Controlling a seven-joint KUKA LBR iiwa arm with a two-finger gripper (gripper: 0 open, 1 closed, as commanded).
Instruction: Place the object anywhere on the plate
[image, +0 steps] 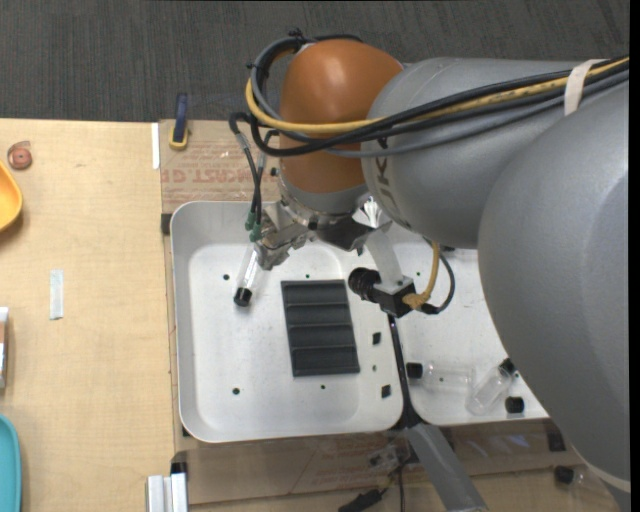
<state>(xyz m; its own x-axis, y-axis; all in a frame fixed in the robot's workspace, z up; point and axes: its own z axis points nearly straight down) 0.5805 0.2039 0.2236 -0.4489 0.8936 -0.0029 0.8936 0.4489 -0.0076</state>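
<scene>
- A robotics lab or test workshop.
- A cabled grey arm (500, 170) reaches over a white bin (200, 330).
- Left of the bin lies a plywood bench (90, 250).

Illumination is even and moderately bright, from overhead. The white bin (205, 330) shows soft glare on its floor and faint shadows beneath the arm (520, 200). The near arm surface is large and slightly soft; the bin contents are sharp. Upper background is dim

the arm (520, 180) is grey with a round orange band (335, 110); black and yellow cables (420, 105) run along it.
</scene>
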